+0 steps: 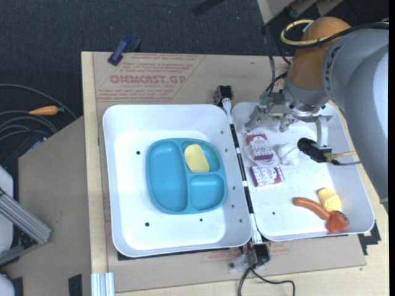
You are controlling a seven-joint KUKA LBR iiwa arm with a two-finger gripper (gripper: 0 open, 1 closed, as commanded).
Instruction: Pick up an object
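Objects for picking lie in two bins, and places here are told from the blue plate (166, 177). Largest is the grey arm (364, 91), which comes in well to the right of the plate and above it, its orange band (315, 48) up beyond the bench's far edge. The left bin (123, 134) holds the plate, which sits at its middle. The right bin (296, 224) touches the left bin on the plate's right. The plate itself is split into one long compartment on the left and two small ones on the right. The gripper (268, 122) hangs up and to the right of the plate, over the right bin's far left corner, its fingers spread with nothing between them. A carrot (310, 206) lies well to the right of the plate, level with its near edge. One packet (259, 147), red and white, lies just right of the plate's upper right corner, directly below the gripper but apart from it. A second packet (266, 176) lies just below the first, level with the plate's middle. A yellow oval (197, 158) rests in the plate's upper right compartment. A yellow block (329, 198) sits just beyond the carrot's right end. A white wad (288, 155) lies just right of the first packet. A red piece (337, 222) sits at the carrot's near right end.
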